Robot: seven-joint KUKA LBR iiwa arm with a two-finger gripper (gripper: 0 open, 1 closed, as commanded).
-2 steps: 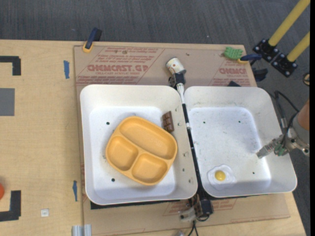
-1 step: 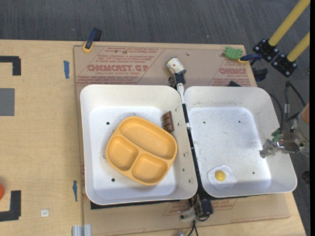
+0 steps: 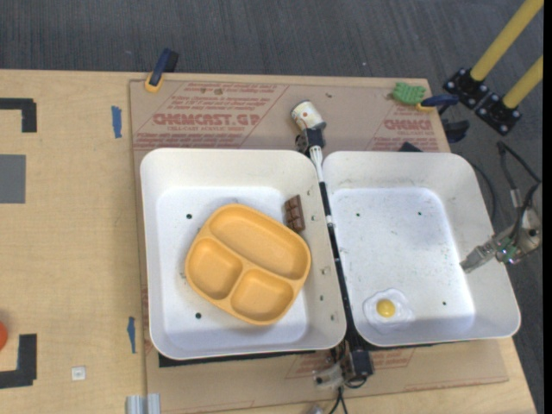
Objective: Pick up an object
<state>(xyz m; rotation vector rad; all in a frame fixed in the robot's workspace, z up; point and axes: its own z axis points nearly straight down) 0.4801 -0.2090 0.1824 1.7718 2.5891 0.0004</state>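
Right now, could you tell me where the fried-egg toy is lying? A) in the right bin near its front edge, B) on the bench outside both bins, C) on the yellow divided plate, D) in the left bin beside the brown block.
A: the fried-egg toy lies on the floor of the right bin near its front edge, apart from the yellow divided plate in the left bin.

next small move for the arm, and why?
Probably swing the tool left and toward the near edge, to stop above the fried egg. The tool sits at the right bin's right rim, well apart from the egg, which lies flat near that bin's front wall and is the closest object. The yellow tray is in the left bin.
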